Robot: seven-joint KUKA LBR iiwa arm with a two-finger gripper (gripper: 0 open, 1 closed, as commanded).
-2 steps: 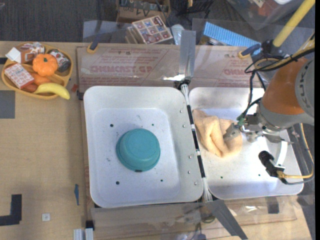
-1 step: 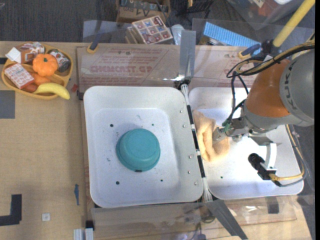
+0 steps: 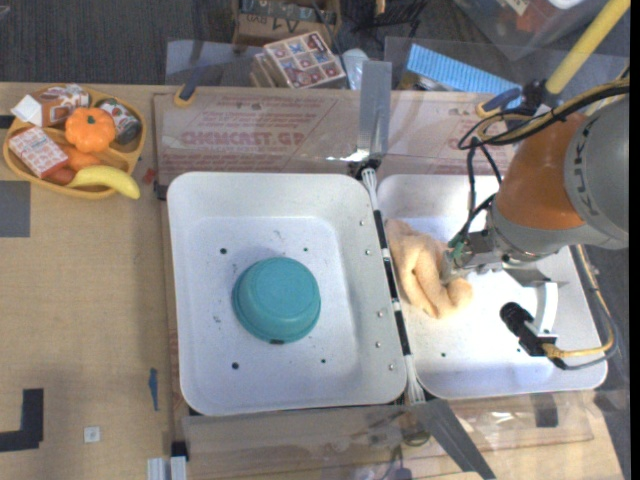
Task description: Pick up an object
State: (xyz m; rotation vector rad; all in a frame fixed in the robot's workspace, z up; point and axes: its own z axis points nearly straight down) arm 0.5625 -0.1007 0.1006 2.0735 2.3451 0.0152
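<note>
Closest to your lens is the arm (image 3: 560,183), its grey bulk and orange band coming in from the right and covering the far right part of the right bin (image 3: 500,383). Below it the claw (image 3: 462,266) sits low over a soft, tan, lumpy object (image 3: 425,273), at that object's right edge. From this angle you cannot tell whether the claw is released or clenched, nor whether it has any hold on the tan thing.

The tan object lies on the bin floor just to the left of the claw and reaches on toward the wall shared by the two bins. Just to the claw's near right you see a black part (image 3: 520,323) with a white bracket, and a yellow cable (image 3: 585,353) loops past it toward the bin's right wall.

Farther left of the claw, across the divider, the left bin (image 3: 200,208) holds a teal bowl (image 3: 277,299), mouth down, about midway across its floor. Behind both bins a cardboard sheet (image 3: 260,133) with red lettering lies flat. Well to the far left of the claw, on the wooden bench, you have a yellow dish (image 3: 20,163) of toy food, with an orange pumpkin (image 3: 90,128) on top and a banana (image 3: 105,178) at its near rim.
</note>
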